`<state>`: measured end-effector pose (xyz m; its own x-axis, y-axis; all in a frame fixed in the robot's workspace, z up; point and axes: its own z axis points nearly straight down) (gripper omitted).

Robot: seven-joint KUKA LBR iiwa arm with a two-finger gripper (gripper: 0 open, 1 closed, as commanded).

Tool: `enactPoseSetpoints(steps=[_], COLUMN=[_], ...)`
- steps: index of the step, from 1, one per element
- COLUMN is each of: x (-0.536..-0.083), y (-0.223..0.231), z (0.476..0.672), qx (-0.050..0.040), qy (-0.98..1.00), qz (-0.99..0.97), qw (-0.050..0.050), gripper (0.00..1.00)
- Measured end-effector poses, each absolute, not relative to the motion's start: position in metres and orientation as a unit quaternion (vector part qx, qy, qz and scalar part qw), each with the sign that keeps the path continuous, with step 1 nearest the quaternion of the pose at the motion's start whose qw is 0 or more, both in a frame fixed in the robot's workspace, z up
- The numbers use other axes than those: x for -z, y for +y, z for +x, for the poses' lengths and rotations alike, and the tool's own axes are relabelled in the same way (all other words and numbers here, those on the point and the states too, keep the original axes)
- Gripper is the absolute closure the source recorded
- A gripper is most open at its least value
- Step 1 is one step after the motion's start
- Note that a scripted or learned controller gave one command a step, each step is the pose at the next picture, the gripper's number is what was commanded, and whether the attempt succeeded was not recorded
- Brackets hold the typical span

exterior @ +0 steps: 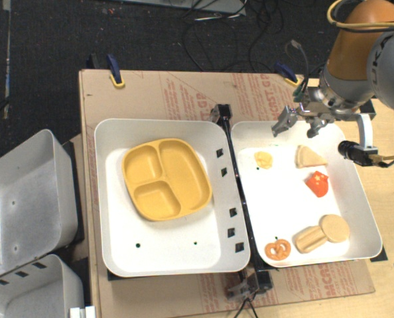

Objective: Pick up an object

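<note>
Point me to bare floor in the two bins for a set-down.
Left bin: bare strip below the yellow divided plate, along the near wall. Right bin: open middle between the yellow piece, red piece and pretzel. Crowded: its far right corner under the gripper, near the wedge.

Glossy white plastic bins (111, 177) (tray (165, 177) matt yellow)

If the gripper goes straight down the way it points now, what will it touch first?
Probably the bare white floor of the right bin near its far edge. The gripper, fingers spread, hangs between the small yellow piece and the tan wedge. Depth is unclear, so it might clip the wedge.
</note>
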<state>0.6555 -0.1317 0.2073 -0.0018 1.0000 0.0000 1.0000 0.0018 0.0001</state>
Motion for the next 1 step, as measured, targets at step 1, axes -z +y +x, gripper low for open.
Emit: enactPoseSetpoints(steps=[1], x=[-0.1429], y=[-0.1313], z=[0.6557], qx=[0.0017], qy=[0.707], qz=[0.707], qw=[-0.002], gripper=[0.00])
